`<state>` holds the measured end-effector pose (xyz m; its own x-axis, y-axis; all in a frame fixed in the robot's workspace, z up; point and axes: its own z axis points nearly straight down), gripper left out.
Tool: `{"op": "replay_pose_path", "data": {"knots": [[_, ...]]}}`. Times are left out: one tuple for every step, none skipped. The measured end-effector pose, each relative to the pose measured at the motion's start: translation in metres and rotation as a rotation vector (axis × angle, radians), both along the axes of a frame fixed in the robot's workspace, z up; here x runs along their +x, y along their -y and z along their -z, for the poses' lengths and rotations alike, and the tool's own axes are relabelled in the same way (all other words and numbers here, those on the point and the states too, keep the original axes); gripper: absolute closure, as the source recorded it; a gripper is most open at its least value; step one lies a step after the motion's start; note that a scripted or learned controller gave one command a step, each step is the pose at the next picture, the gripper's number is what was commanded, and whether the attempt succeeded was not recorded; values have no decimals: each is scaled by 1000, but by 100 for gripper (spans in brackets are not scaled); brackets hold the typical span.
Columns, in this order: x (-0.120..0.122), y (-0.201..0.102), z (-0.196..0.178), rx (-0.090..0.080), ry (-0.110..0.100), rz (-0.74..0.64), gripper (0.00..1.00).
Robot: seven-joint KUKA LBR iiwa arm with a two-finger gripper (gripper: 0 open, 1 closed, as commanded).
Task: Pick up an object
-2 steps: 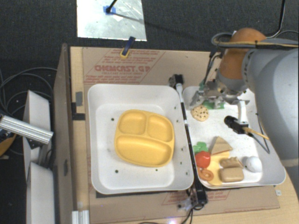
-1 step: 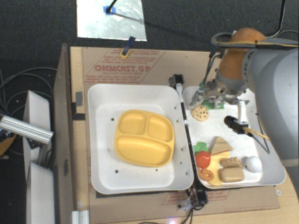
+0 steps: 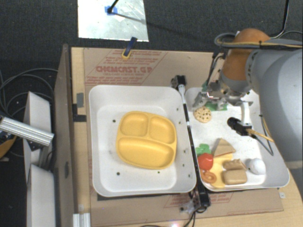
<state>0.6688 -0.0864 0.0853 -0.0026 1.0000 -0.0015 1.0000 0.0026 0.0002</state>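
Toy food (image 3: 222,167) crowds the right bin's (image 3: 279,174) near end, while the gripper (image 3: 213,98) hangs by the far end above a cookie (image 3: 202,114), its spread unclear, so the reach seems underway and next needs descent.

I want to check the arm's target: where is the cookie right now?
The cookie lies in the right bin, near its upper left corner, close to the divider between the bins and just below the gripper.

yellow tray (image 3: 146,140) left bin (image 3: 102,126); cookie (image 3: 202,114) right bin (image 3: 274,171).
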Motion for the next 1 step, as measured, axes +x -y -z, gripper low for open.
{"op": "replay_pose_path", "data": {"knots": [[0,-1,0,-1,0,-2,0]]}}
